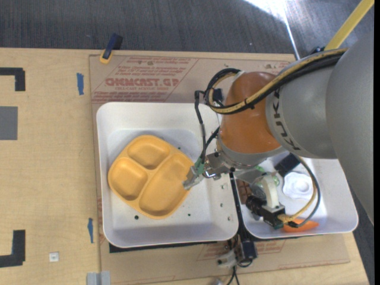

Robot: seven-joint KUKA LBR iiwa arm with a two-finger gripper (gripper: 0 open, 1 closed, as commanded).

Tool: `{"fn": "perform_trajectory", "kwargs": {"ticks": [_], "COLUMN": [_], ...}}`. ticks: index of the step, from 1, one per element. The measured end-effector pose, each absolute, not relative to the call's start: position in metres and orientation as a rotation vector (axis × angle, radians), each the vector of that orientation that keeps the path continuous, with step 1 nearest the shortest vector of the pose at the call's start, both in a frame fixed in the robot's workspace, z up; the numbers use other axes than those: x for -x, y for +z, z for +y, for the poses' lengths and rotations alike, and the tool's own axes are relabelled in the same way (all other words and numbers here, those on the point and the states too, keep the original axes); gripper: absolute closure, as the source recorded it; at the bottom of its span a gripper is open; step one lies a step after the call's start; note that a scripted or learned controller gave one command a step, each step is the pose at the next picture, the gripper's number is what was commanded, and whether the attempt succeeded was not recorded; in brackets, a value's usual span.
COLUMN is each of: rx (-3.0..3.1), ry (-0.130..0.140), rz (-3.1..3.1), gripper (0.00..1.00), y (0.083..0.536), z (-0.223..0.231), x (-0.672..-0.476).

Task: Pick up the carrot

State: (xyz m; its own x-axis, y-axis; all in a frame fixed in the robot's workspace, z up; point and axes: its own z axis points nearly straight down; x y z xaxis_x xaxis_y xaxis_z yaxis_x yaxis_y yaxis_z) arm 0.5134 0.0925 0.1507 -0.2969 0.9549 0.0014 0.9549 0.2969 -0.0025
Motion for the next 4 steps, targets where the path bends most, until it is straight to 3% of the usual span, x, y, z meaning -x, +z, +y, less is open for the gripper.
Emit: {"fn": "perform_trajectory", "kwargs": {"ticks": [1, 2, 3, 4], "rx": [1.801, 1.786, 1.576, 1.584], "ry": [-0.018, -0.007, -0.017, -0.018], "rz": [-2.589, -2.585, -2.714, -2.719], "gripper": [0.00, 0.00, 0.00, 1.00], "y": [0.146, 0.133, 0.088, 0.099], "z": [0.094, 0.097, 0.105, 0.103], "x": [-0.523, -0.524, -0.566, -0.568]}}
